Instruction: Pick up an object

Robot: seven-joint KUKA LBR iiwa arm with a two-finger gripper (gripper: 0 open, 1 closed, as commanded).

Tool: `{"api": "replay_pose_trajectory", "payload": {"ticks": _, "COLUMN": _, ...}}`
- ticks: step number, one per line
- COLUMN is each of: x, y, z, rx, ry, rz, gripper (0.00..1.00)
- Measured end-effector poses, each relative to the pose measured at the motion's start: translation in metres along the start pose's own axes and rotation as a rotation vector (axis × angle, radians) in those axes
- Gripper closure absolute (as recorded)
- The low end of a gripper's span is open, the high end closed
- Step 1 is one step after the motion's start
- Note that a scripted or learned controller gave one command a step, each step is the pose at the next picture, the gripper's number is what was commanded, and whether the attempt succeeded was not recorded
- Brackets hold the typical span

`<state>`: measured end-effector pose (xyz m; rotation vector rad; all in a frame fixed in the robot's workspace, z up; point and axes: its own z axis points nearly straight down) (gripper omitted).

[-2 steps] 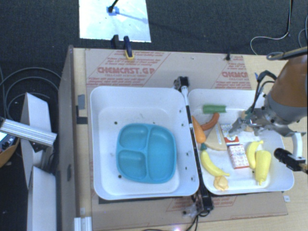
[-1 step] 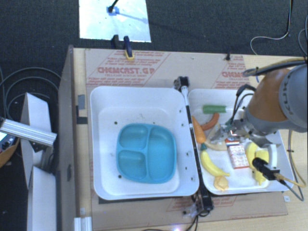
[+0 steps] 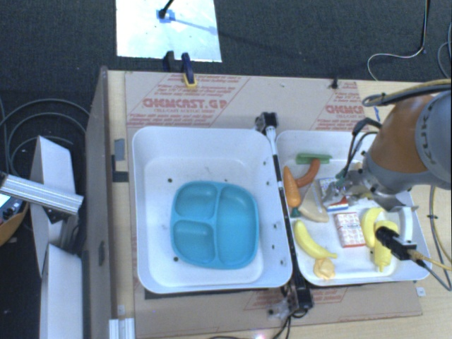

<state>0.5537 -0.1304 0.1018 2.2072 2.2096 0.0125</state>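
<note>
Toys fill the right bin (image 3: 417, 277): a carrot (image 3: 291, 187), a yellow banana (image 3: 311, 239), a second banana (image 3: 375, 228), a small red and white box (image 3: 349, 229), and a green and orange piece (image 3: 311, 164) at the back. My pincer (image 3: 337, 191) hangs low over the middle of these toys, near the box. I cannot tell how wide it is or if it has anything. A blue plate (image 3: 214, 224) with three parts sits in the left bin (image 3: 152, 189).

One fixed overhead camera, slanting down on both bins (image 3: 212, 136).
</note>
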Motion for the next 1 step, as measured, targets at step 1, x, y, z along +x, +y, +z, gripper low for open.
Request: {"api": "replay_pose_trajectory", "payload": {"ticks": 1, "x": 0.0645, "y": 0.0138, "z": -0.0883, "rx": 0.008, "ry": 0.009, "rz": -0.011, "gripper": 1.0}}
